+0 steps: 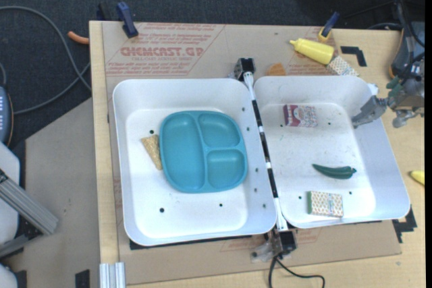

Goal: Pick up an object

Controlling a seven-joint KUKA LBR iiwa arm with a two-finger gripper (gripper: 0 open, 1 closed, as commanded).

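Observation:
The right bin (378,165) holds a small pink and white carton (299,115) near its back, a dark green pepper (335,171) in the middle, and a pale patterned packet (325,204) near the front. In the left bin (128,145), a teal divided plate (202,150) lies with a tan cracker (152,149) tucked at its left side. My gripper (382,115) hovers over the right bin's right rim, open, with nothing between its fingers. It is up and to the right of the pepper.
A yellow bottle (312,48) lies on the cardboard behind the right bin. Blue clamps (126,19) hold the board's back edge. A small yellow item (418,177) sits on the bench right of the right bin. A ridge (260,145) divides the two bins.

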